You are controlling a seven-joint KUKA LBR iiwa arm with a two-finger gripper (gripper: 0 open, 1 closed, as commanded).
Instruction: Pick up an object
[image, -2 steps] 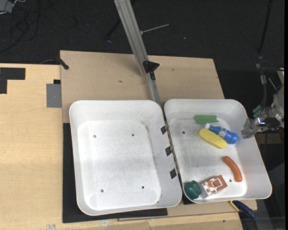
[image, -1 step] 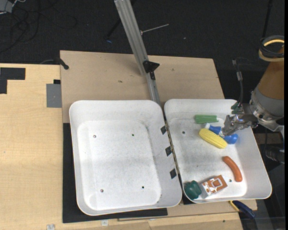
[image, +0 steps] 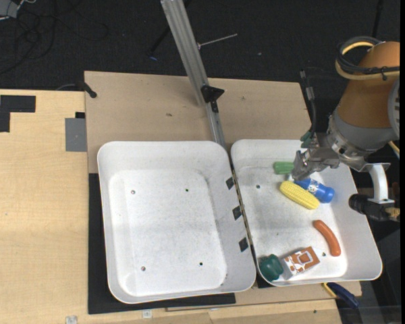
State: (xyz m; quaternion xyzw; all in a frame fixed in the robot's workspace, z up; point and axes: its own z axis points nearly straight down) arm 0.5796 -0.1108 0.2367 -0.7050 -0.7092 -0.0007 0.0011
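Observation:
My gripper (image: 304,172) reaches down into the right bin (image: 270,214) from the right, its tips just above the yellow corn cob (image: 299,194) and the blue object (image: 320,192) beside it. A green piece (image: 283,168) lies just left of the tips. An orange-red sausage (image: 327,237) sits nearer the front right. At the front edge lie a dark green round object (image: 271,267) and a brown and white packet (image: 302,261). I see nothing lifted off the bin floor.
The left bin (image: 165,221) sits alongside, with black clips (image: 235,211) on the shared rim. A slanted metal rail (image: 191,59) rises behind the bins. The wooden bench (image: 34,201) extends to the left.

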